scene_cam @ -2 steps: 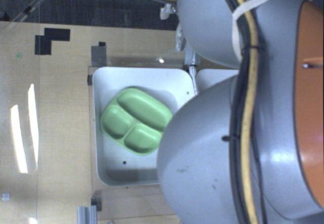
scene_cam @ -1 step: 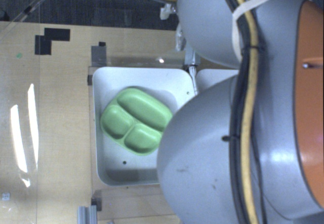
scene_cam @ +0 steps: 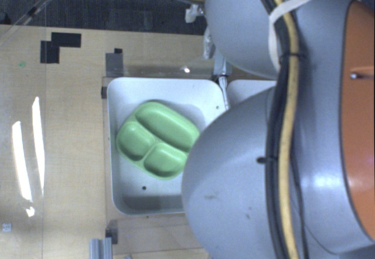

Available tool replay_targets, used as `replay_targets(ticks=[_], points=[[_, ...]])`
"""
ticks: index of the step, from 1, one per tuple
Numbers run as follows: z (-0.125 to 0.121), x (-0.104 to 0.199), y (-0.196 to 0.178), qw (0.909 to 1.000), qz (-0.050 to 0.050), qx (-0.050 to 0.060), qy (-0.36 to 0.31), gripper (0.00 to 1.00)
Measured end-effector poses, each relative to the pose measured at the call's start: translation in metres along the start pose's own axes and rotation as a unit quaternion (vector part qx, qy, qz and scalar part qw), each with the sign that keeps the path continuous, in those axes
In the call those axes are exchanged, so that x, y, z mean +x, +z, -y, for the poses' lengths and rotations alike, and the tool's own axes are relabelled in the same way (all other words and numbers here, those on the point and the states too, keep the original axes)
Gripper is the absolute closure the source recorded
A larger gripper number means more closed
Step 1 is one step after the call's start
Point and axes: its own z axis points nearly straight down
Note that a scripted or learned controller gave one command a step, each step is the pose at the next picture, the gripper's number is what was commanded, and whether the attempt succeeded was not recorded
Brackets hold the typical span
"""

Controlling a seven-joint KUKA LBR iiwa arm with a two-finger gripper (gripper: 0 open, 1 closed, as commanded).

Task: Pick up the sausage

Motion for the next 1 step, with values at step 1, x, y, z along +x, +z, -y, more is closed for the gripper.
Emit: replay_targets(ticks=[1], points=[[0.0,0.0,0.0,1.0,0.0,0.0,0.0,0.0]])
